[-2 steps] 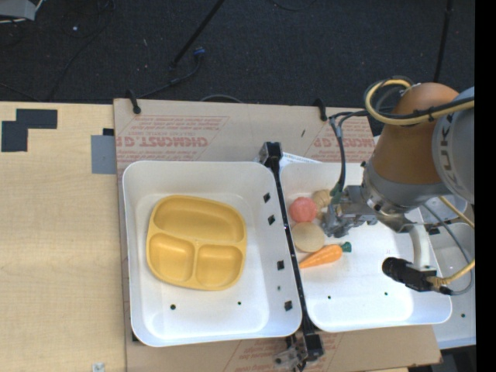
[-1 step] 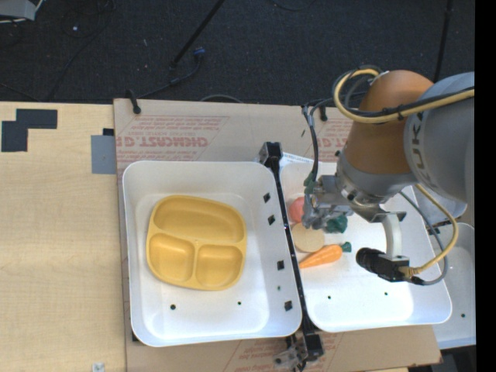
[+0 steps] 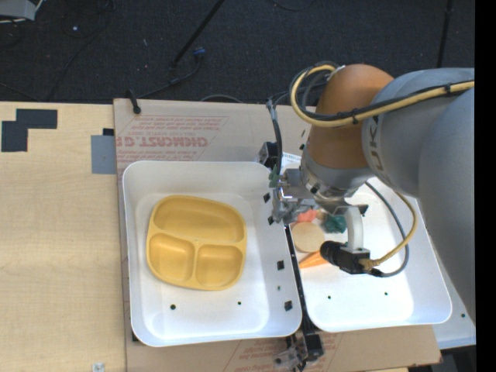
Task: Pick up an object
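Objects: orange piece (image 3: 313, 260), tan disc (image 3: 308, 238) and teal item (image 3: 335, 224), clustered at right bin's (image 3: 403, 301) left side.
Gripper (image 3: 298, 208): directly above cluster's far edge; grip state cannot be determined.
Left bin (image 3: 155, 320): holds yellow divided plate (image 3: 197, 241).

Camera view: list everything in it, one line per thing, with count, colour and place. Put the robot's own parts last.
Bins: two, white, side by side on the bench.
Divided plate: one, yellow, three compartments, lying in the left bin.
Small objects: a few, orange, tan and teal, in the right bin near its left wall, partly hidden under the arm; exact count unclear.
Cardboard sheet: one, brown with red print, under the bins.
Bench top: one, light wood, with dark patches at upper left.
Cables: several, dark, on the black floor behind the bench.
Arm: one, grey with an orange band, reaching in from the right over the right bin.
Gripper: one, low over the small objects.
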